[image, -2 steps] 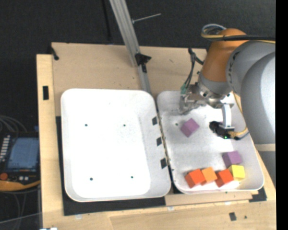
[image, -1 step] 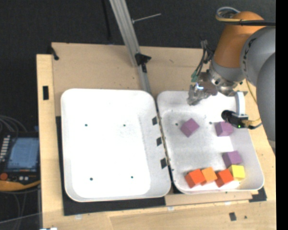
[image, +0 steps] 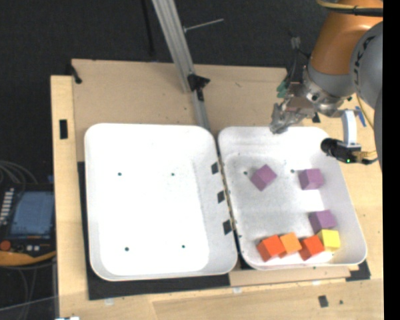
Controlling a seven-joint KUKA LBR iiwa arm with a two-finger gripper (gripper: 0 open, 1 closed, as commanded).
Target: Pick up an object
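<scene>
camera view: the arm [image: 343, 42] comes in from the right and holds the gripper [image: 281, 123] over the far rim of the right bin [image: 288, 137], above bare floor, with no block under it. the fingertips are a small dark blur here, so i cannot tell how the gripper is set, and nothing can be seen between them.

the things to pick all lie in that right bin. a purple block [image: 263, 177] sits nearest the gripper, turned at a slant and well apart from its neighbours. a second purple block [image: 311, 179] lies to its right, also on its own. a third purple block [image: 322, 220] sits close above a yellow block [image: 330, 239]. along the near wall an orange-red block [image: 271, 247], an orange block [image: 291, 243] and a red block [image: 311, 247] are packed in a row, probably touching. the left bin [image: 150, 199] holds no blocks.

to do this step well, i would judge the slanted purple block the best target: it has clear floor on every side, so both fingers can come down without fouling a wall or a neighbour. the gripper should travel toward the near side until centred over it, turn the wrist so the fingers face two flat sides, not the corners, then descend straight. the crowded row by the near wall looks the poorest choice.
</scene>
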